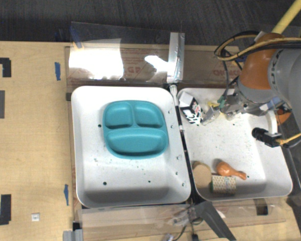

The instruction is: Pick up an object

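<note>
Black-and-white object [191,111] just beside gripper [209,112], unheld.

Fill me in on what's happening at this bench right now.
A grey arm with an orange band reaches in from the right, its pincer low over the far corner of the right bin, next to a black-and-white object. An orange gourd-shaped toy, a patterned roll and a tan disc lie along that bin's near edge. The left bin holds a teal divided plate.
</note>
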`<state>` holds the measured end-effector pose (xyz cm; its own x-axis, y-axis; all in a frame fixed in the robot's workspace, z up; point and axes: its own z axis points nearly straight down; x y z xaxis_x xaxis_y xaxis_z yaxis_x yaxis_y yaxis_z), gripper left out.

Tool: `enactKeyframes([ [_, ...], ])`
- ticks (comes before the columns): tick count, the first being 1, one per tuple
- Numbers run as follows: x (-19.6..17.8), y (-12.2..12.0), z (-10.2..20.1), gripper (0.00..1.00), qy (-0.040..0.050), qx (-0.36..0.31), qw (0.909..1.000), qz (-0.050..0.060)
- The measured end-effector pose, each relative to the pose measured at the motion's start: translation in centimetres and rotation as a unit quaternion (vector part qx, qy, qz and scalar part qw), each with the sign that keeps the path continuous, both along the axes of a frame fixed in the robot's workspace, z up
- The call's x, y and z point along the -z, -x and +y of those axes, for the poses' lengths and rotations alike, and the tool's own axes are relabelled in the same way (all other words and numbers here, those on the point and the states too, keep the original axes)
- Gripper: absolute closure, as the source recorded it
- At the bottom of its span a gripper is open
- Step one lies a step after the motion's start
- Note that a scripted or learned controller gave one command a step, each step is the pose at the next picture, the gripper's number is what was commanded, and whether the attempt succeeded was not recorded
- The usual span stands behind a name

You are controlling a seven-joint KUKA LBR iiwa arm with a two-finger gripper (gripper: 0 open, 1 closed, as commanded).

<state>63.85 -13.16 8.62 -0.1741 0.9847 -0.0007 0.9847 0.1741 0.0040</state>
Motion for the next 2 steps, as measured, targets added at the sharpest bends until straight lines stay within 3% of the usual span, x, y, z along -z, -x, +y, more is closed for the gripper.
enactKeyframes([
  [1,0.1,-2.0,1.2,0.0,0.0034,0.016,0.9997,0.019],
  [2,-1.1,-2.2,1.2,1.0,0.0046,0.014,0.9998,0.016],
])
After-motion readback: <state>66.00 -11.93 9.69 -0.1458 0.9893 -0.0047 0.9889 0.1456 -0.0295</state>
